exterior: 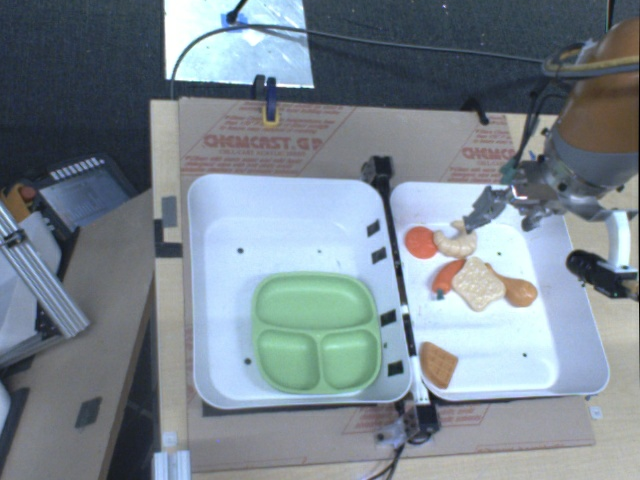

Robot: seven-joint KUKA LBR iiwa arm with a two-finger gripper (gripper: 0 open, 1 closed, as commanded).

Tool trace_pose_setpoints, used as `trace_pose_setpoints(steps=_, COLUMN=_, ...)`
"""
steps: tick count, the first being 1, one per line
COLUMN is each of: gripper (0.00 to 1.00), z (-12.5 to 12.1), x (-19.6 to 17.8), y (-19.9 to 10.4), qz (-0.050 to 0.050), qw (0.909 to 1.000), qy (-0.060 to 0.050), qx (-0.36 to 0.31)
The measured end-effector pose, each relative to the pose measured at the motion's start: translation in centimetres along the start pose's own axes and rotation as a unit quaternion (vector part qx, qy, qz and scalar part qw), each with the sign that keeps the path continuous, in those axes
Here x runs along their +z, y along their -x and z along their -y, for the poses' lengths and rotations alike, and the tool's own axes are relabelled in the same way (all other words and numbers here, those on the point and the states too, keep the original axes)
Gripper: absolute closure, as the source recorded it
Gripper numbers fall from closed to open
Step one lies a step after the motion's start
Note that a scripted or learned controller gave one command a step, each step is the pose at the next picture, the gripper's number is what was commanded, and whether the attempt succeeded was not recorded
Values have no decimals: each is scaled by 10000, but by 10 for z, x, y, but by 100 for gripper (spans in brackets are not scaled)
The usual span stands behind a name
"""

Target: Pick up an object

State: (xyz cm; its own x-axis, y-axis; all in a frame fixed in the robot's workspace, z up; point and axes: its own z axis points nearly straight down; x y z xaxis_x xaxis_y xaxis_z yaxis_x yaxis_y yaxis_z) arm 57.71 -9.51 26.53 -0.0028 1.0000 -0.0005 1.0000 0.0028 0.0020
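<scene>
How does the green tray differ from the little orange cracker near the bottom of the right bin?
The green tray is large and split into three compartments; the orange cracker is small and flat. The tray sits in the left bin, the cracker in the right bin. Both lie near their bins' front edges.

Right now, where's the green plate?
The green plate lies in the left bin, toward its front, near the divider between the two bins.

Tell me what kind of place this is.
Probably a robotics lab bench for grasping trials: two white bins on cardboard, toy food such as a cracker, a green divided tray, and the arm's gripper reaching in.
</scene>
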Motion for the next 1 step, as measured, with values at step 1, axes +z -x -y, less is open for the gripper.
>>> trace_pose_setpoints(steps=1, gripper=0, z=-4, x=59, y=6, qz=-4, qw=10000, qy=-25, qx=10)
